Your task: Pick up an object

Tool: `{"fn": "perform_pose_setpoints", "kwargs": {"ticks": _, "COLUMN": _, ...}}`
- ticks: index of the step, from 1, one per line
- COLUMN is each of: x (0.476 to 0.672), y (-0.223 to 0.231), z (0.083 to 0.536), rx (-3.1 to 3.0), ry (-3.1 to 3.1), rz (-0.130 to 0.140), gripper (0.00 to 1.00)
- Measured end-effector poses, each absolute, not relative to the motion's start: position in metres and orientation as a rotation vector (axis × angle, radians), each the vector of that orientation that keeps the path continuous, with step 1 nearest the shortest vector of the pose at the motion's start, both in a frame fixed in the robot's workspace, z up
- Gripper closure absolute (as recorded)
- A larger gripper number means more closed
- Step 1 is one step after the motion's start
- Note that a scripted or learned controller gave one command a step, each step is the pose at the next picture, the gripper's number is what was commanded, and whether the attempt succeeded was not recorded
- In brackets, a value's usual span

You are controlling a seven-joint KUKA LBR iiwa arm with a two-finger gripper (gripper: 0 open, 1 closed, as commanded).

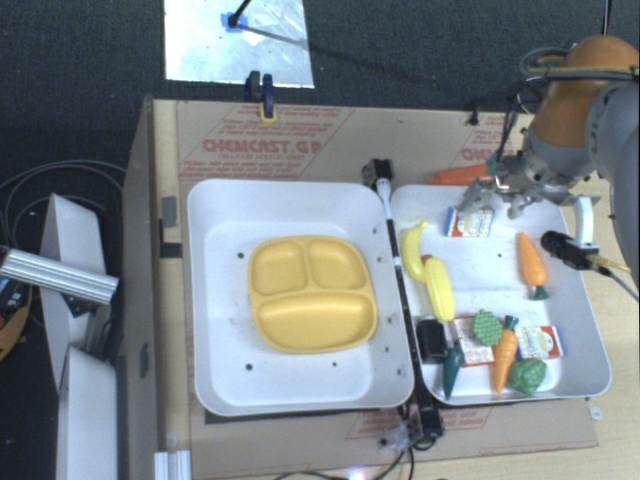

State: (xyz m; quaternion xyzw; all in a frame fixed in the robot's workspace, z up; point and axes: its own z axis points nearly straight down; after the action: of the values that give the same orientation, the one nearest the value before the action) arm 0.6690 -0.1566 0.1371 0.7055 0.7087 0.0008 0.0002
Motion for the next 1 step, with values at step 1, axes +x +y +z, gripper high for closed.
{"fn": "perform_pose_setpoints", "kwargs": {"ticks": 1, "x": 0.6258, "y": -0.1000, "z": 0.1372, "rx": 2.215, "ry": 2.226, "rz": 0.002, "gripper": 0.00}}
